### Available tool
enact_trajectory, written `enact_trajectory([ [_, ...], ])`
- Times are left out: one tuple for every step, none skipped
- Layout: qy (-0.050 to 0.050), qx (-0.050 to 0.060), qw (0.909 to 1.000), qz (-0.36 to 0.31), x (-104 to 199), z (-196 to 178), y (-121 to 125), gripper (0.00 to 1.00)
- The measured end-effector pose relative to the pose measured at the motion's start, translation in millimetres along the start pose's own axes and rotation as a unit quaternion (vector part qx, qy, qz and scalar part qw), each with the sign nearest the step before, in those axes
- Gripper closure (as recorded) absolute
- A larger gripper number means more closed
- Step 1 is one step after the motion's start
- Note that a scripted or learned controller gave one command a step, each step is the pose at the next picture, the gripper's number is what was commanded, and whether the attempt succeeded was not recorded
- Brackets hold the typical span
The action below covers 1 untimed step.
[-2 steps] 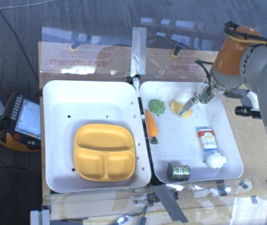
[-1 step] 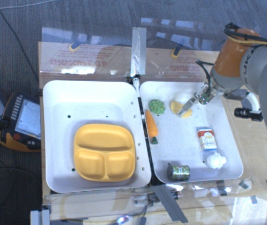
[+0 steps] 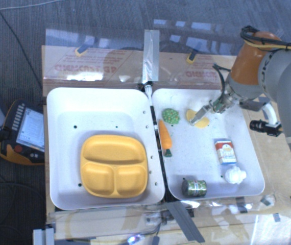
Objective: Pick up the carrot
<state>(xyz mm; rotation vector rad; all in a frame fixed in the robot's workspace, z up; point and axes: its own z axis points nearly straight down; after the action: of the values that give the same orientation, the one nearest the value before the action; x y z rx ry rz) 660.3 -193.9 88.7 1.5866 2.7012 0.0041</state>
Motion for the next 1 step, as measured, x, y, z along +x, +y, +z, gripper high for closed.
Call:
enact_trajectory([
  [-0.001, 0.0, 0.9873, -0.159, 23.7, -1.0, -1.7, 0.0],
])
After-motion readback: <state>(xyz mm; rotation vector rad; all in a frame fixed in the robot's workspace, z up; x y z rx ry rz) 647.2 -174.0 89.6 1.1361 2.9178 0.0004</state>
